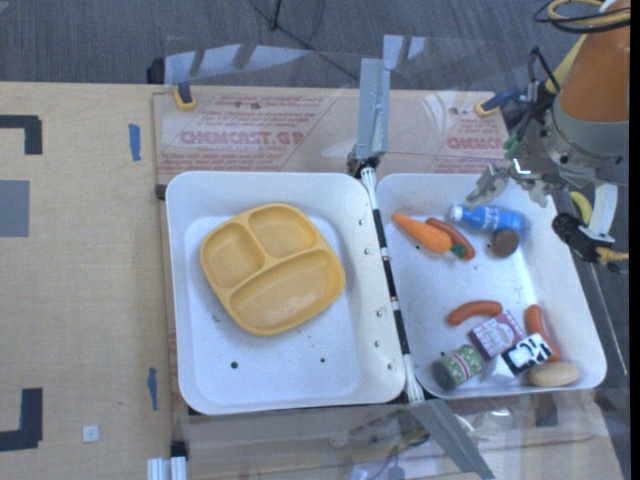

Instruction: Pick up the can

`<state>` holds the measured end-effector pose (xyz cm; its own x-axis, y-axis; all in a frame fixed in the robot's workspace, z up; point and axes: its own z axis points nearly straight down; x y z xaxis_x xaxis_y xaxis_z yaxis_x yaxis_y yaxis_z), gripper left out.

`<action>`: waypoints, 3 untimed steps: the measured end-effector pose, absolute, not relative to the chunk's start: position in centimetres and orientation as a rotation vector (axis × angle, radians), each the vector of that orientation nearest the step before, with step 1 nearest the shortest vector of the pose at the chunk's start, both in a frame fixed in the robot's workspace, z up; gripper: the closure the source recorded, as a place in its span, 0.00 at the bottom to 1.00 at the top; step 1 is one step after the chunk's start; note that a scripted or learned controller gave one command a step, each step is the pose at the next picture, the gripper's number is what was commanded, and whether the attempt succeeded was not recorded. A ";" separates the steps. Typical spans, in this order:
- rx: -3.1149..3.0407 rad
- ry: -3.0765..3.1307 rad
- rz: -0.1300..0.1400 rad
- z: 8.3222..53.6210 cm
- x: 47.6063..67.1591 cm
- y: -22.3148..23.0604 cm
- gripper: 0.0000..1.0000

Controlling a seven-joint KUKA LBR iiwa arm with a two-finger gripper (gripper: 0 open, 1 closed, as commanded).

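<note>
The two shallow white bins (270, 383) look like smooth, matt plastic. The yellow compartment plate (272, 268) has a softly glossy plastic sheen. The small green-labelled can (458, 366) shows a paper-like wrap, and the bench (80, 268) appears matt, wood-toned board.

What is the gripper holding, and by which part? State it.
Nothing is held. The gripper hangs open above the blue bottle; the can lies apart, near the bin's front edge.

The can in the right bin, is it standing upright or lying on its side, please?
Lying on its side: the can shows its green label lengthwise with one round end facing left, near the right bin's front edge.
</note>
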<state>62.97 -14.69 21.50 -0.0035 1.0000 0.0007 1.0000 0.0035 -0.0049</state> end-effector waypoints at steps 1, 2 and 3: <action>-2.187 -2.249 0.004 13.2 54.5 -19.1 0.00; -2.436 -1.990 -0.011 10.8 59.1 -20.3 0.00; -1.937 -2.520 -0.011 10.3 65.4 -20.6 0.00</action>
